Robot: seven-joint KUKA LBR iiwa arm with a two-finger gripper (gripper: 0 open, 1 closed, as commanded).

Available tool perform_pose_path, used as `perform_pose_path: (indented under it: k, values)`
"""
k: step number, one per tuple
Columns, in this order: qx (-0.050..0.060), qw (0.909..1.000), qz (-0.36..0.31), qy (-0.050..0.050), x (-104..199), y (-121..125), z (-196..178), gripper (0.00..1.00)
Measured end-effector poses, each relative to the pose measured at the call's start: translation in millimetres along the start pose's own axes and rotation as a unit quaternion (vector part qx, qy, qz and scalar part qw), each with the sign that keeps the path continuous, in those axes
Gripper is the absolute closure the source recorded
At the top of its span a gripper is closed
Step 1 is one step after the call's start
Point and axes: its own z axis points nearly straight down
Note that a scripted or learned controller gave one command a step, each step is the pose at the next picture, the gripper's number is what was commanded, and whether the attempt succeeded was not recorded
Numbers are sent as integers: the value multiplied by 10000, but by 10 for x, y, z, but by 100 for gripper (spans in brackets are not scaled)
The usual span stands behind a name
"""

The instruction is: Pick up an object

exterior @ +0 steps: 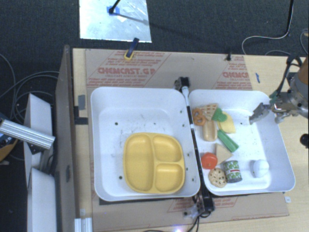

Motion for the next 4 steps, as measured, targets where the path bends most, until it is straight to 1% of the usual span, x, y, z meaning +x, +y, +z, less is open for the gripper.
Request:
perform_pose_path:
  k: [1, 2, 3, 4]
  values:
    - [57, 10000, -12, 27, 380, -188, 1140, 0]
    - [-21, 10000, -21, -3, 352, 658, 1564, 0]
    - [22, 10000, 12, 8, 523, 170, 1552, 0]
    - [-49, 9999, 6, -103, 832, 654, 1506, 0]
